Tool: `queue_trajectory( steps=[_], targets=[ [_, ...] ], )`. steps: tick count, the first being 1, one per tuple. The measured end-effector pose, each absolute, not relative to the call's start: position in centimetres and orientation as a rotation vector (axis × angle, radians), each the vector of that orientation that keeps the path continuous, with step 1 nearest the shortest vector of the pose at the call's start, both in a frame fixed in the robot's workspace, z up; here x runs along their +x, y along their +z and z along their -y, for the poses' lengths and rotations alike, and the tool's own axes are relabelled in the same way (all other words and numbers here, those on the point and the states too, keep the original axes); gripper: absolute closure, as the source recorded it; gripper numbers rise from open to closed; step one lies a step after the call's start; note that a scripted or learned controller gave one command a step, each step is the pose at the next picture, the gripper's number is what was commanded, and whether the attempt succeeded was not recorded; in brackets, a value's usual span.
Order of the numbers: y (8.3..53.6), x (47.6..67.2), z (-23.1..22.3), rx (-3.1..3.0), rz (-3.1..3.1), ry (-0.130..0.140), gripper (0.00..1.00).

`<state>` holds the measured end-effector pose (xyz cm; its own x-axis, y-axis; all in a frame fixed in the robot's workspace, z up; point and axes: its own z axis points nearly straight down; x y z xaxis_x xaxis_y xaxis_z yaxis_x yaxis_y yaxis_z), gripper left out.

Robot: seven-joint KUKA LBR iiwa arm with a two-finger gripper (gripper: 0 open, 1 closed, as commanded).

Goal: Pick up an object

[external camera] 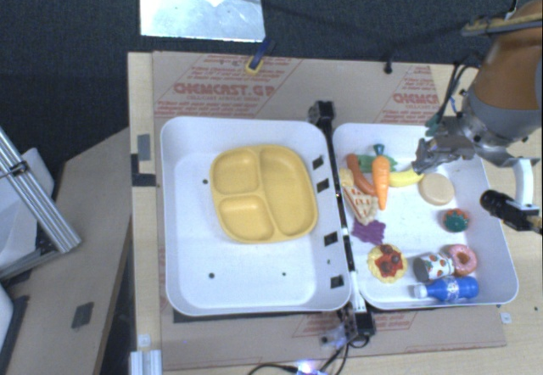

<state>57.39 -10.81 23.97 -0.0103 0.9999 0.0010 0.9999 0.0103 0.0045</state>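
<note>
The right bin holds several toy foods. An orange carrot lies beside a yellow banana and a round beige cookie. A waffle wedge, purple grapes, a small pizza, a pink donut and a blue bottle sit nearer the front. My gripper hangs over the bin's back right part, just above the banana's right end and the cookie. Nothing is visibly held in it.
The left bin carries a yellow divided plate. A black divider with clips runs between the bins. A small teal and red ball and a red and white can lie in the right bin.
</note>
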Motion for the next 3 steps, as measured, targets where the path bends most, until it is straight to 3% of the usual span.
queue_trajectory(
  steps=[1, 2, 3],
  targets=[
    [22.4, 60.2, 6.1, 2.21, -2.23, 0.004, 1.0],
    [23.5, 61.2, 2.1, 2.211, -2.229, 0.005, 1.0],
    [21.9, 62.1, 2.6, 2.215, -2.226, 0.001, 1.0]
  ],
)
